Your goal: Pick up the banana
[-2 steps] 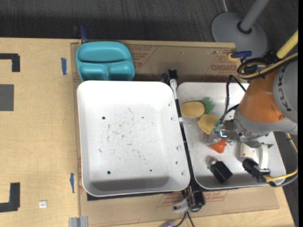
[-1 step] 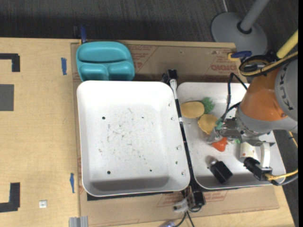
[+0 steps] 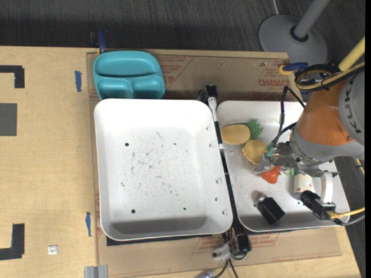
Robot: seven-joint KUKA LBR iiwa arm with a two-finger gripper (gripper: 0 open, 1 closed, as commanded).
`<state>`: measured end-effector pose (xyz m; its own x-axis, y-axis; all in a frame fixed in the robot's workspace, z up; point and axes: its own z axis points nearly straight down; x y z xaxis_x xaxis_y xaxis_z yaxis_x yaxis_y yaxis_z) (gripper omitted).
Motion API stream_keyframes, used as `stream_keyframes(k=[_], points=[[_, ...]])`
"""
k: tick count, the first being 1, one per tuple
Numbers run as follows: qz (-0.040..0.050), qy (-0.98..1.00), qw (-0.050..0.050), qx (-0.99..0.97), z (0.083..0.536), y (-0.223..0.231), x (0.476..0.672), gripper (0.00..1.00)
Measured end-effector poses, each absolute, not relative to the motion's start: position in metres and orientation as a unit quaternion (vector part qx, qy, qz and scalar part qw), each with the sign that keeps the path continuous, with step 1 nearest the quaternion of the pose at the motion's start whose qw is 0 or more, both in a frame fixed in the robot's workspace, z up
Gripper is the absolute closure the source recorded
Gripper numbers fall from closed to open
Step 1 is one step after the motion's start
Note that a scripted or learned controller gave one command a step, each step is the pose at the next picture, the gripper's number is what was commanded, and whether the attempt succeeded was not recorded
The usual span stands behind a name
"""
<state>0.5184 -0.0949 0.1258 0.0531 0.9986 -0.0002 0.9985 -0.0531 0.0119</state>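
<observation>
Banana, as far as the view allows, is the small yellow piece (image 3: 253, 150) in the right bin (image 3: 290, 223), lying in the bin's middle part toward its left wall. Its shape is partly cut off by the tool, so the name is not certain.

Nearest the camera in that bin, a black block (image 3: 269, 209) lies tilted on the white floor, well apart from the yellow piece. Just beyond it a small red object (image 3: 271, 176) lies under the edge of the tool.

The gripper (image 3: 278, 157) hangs over the bin's centre, just to the right of the yellow piece and so close that they may be touching. It is seen from above, with the grey arm and its orange band (image 3: 322, 123) covering much of it. I cannot tell whether it is open or closed, and nothing can be seen held in it.

Farther back, a paler yellow rounded object (image 3: 235, 134) lies just beside the banana piece, with a green leafy item (image 3: 254, 127) at its right end.

The left bin (image 3: 104, 172) sits alongside, its wall touching the right bin's.

Behind the left bin, a teal divided tray (image 3: 128, 74) rests on the cardboard bench top (image 3: 46, 172).
</observation>
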Motion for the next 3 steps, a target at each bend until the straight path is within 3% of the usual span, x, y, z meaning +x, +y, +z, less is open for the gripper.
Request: stream_keyframes(k=[3], points=[[0.0059,0.688,0.007,0.726,0.155,-0.094,0.521,1.00]])
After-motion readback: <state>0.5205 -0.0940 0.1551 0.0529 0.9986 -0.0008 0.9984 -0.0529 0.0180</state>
